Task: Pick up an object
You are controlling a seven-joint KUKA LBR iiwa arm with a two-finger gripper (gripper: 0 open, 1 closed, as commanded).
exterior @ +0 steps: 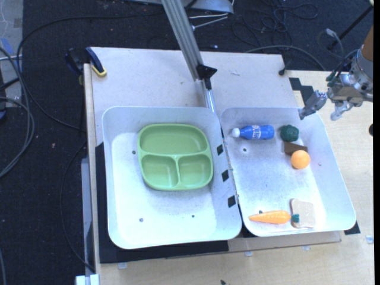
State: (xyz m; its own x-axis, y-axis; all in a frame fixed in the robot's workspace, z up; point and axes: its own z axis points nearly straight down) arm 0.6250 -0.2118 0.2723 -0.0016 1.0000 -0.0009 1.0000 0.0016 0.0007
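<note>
From my screen nothing is picked yet. Nearest, a carrot [270, 218] and sponge [303, 213] lie in the right bin [261, 177]; further back, orange ball [300, 160], bottle [256, 132]. Beyond its far corner my claw [327, 105] hangs spread, gripping nothing.

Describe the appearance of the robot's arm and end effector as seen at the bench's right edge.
A slice of the arm shows an orange band above a pale grey wrist. The end effector is grey metal with dark tips on its two fingers, and thin dark cables run alongside it.
</note>
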